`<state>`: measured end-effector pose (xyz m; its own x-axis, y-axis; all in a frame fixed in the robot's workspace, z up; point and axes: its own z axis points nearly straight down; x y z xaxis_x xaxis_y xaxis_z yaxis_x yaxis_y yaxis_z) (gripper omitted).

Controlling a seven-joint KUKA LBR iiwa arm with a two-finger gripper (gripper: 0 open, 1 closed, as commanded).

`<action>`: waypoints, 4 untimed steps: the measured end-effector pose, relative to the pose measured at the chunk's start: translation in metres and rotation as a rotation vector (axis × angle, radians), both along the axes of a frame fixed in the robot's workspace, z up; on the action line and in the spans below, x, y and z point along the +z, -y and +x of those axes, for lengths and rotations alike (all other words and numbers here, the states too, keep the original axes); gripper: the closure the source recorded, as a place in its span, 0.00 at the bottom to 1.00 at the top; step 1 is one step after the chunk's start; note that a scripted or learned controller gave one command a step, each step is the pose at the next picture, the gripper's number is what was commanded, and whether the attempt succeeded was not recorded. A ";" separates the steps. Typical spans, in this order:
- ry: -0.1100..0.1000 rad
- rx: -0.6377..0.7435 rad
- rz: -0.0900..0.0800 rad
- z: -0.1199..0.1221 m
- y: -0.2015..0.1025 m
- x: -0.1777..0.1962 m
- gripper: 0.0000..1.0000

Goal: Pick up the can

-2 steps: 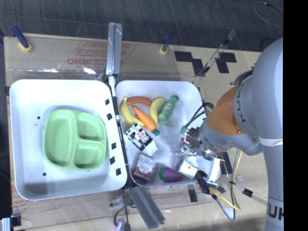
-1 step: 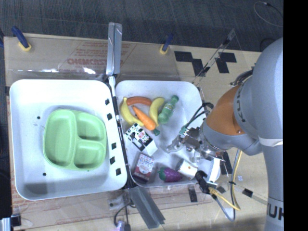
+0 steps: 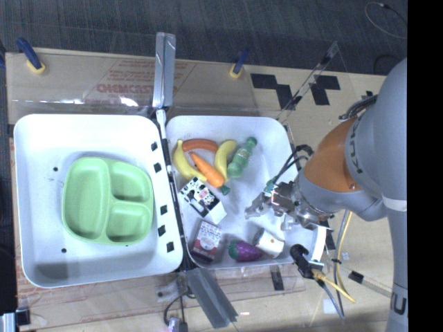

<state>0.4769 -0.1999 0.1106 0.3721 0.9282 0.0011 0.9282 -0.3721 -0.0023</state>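
Observation:
The can [image 3: 208, 239], dark with a red and white label, lies near the front wall of the right bin [image 3: 273, 126], beside a purple eggplant [image 3: 243, 250]. My gripper [image 3: 267, 203] hangs over the right side of that bin, to the right of the can and a little farther back, apart from it. A white cylinder [image 3: 271, 243] lies just in front of the gripper. I see nothing held in the gripper.
At the back of the right bin lie two bananas [image 3: 181, 162], a carrot [image 3: 208, 169], a sausage [image 3: 201, 144] and a green bottle [image 3: 241, 159]. A black and white box [image 3: 201, 194] sits mid-bin. The left bin [image 3: 34, 137] holds a green divided tray [image 3: 107, 199].

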 end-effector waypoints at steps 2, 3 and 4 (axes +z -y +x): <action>0.002 0.146 -0.001 0.000 0.001 -0.018 0.00; 0.002 0.113 -0.002 0.000 0.003 -0.019 0.00; 0.002 0.111 -0.002 0.000 0.002 -0.019 0.00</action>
<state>0.4770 -0.2022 0.0919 0.2668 0.9638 0.0001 0.9638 -0.2668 0.0001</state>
